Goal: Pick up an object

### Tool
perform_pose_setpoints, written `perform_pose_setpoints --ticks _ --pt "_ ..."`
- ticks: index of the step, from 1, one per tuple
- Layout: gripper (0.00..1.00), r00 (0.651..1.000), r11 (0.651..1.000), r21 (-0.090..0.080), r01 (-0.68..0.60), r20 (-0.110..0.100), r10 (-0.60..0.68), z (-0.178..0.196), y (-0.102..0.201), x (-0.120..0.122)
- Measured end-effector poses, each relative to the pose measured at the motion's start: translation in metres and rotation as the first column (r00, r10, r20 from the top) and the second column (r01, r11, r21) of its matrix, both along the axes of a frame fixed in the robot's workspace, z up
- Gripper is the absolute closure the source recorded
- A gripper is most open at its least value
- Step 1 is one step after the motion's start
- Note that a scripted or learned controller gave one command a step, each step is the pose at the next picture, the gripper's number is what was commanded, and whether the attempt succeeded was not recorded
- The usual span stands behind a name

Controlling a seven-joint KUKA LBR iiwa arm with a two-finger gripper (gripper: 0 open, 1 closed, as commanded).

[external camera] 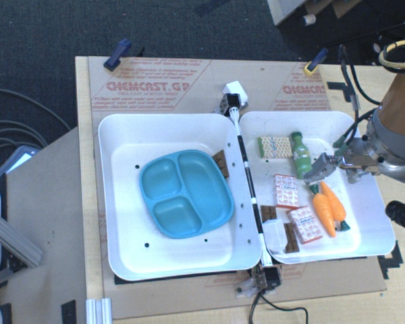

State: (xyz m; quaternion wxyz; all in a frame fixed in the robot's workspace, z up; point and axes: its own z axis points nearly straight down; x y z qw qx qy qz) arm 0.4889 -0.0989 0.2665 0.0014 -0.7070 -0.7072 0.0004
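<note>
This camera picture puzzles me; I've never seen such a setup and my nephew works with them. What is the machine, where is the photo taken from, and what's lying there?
One camera looks down at a slant on a bench with two shallow white bins. The left bin holds a blue divided plate. The right bin holds a green bottle, toy carrots and a few small packets. The machine is a robot arm reaching in from the right; its gripper sits low over the right bin, next to the bottle and above the carrots. Nothing is visibly between its fingers.
</note>
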Motion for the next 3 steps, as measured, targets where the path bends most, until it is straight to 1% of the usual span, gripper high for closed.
perform_pose_setpoints --ticks 1,2,3 --pt "0.0 1.0 1.0 -0.001 0.001 -0.001 -0.001 -0.115 -0.042 0.043" --pt "0.0 1.0 1.0 -0.001 0.0 0.005 0.0 -0.179 -0.064 -0.006" --pt "1.0 1.0 1.0 -0.003 0.001 0.012 -0.001 -0.168 -0.063 -0.004"
